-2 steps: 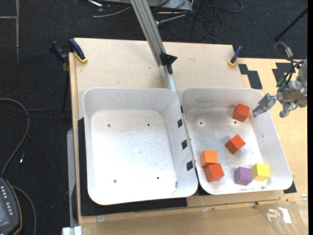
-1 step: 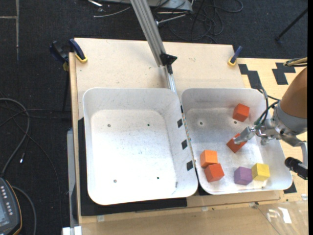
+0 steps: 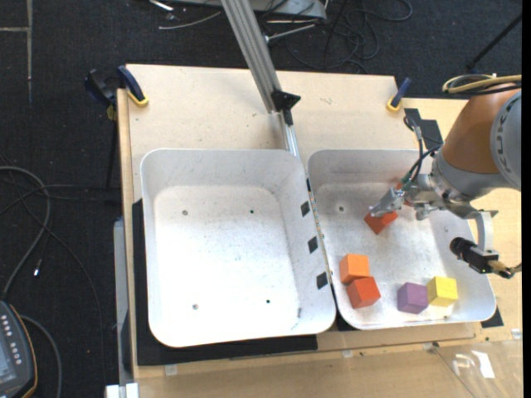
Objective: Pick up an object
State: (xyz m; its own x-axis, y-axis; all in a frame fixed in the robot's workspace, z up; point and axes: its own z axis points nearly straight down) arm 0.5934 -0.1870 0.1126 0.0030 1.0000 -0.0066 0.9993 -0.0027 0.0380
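In the right bin [image 3: 357,171], my gripper [image 3: 387,209] reaches in from the right and points left. A small red block [image 3: 381,221] sits tilted at its fingertips, pinched between them, near the bin's middle. Toward the front of the same bin lie an orange cube [image 3: 356,266], a darker red cube [image 3: 363,292], a purple cube [image 3: 411,298] and a yellow cube [image 3: 443,290]. The orange and red cubes touch, as do the purple and yellow ones.
The left bin [image 3: 166,172] adjoins the right one along a raised shared rim [image 3: 314,243]. A slanted metal bar [image 3: 255,46] comes down to the bench behind the bins. Clamps [image 3: 133,88] sit at the bench's back corners.
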